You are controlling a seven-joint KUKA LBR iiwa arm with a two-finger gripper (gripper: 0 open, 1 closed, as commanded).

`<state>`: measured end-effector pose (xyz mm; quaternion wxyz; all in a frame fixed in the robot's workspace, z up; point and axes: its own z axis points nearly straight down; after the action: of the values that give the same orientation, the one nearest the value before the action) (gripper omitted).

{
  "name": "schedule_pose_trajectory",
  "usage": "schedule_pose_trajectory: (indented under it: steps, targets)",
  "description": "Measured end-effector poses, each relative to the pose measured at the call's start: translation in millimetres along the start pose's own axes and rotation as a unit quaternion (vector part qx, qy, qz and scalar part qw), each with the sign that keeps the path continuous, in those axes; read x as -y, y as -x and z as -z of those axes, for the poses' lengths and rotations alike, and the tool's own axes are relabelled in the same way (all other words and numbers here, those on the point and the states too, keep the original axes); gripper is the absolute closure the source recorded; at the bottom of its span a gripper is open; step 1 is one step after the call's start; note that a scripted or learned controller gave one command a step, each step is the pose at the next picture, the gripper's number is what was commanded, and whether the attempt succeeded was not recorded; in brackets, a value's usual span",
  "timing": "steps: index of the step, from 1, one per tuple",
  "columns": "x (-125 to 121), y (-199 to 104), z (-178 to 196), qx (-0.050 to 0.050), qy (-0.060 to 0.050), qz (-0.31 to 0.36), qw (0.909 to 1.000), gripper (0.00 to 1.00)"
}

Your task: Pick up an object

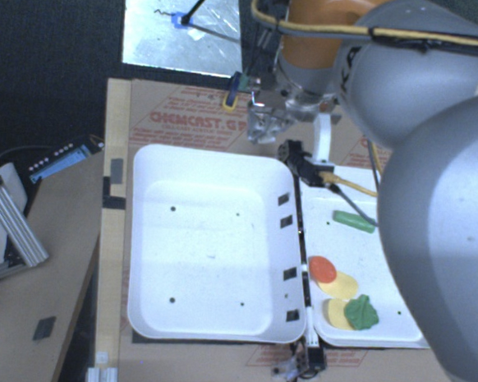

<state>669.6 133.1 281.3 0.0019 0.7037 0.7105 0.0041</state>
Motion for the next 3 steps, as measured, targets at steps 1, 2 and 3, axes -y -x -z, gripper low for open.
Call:
schedule_pose_trajectory:
  steps: [1, 2, 3]
  targets:
    - [0.9, -52.8, -7.2, 0.000, -0.003, -0.001, 1.0000, 1.00]
    - [1.4, -104.6, -42.9, 0.001, -0.005, -0.001, 1.0000, 1.00]
    - [-1.9, -84.5, 79.6, -0.001, 0.003, -0.004, 1.0000, 1.00]
